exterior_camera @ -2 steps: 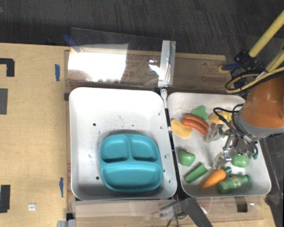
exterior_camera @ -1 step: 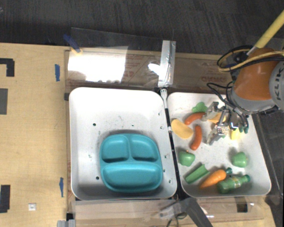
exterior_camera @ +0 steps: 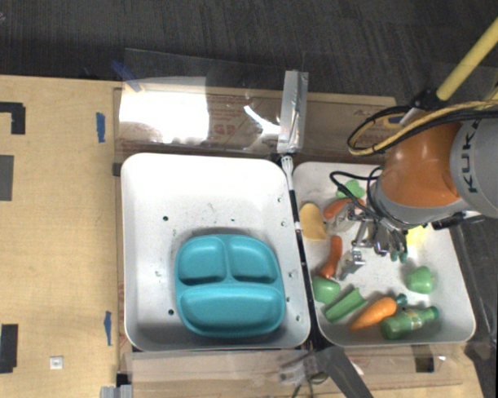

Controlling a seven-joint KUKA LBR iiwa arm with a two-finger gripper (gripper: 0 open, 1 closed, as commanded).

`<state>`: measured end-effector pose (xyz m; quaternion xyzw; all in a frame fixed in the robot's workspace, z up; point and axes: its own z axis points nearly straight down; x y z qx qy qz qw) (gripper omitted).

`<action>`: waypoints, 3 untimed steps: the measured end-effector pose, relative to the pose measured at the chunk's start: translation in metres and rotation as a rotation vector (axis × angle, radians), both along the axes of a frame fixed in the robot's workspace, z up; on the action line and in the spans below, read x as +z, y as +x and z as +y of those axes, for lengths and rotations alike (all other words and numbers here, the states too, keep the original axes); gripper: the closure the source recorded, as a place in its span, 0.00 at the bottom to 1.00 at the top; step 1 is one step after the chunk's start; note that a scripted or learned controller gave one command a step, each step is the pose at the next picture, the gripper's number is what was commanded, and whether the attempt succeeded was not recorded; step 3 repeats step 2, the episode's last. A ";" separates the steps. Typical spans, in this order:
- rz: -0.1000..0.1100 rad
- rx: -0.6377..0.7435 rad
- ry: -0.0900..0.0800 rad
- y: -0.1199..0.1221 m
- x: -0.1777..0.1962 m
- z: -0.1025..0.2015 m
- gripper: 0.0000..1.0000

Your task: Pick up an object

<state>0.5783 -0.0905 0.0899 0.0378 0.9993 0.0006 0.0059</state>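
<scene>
A slim orange toy carrot [exterior_camera: 335, 256] is lying just left of the gripper [exterior_camera: 366, 247], whose finger state cannot be told. Further toy vegetables are being held by the right bin [exterior_camera: 461, 312]; a teal divided tray [exterior_camera: 228, 285] is resting in the left bin [exterior_camera: 151, 191].

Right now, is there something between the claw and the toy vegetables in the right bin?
Nothing visible stands between them. The claw hangs over the right bin, beside a slim orange piece, with the green pieces and the carrot just below.
</scene>
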 end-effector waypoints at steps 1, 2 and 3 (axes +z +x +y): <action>-0.017 0.000 -0.003 0.005 0.013 0.000 1.00; -0.001 -0.028 0.002 0.068 0.101 0.073 1.00; -0.001 -0.028 0.002 0.068 0.101 0.073 1.00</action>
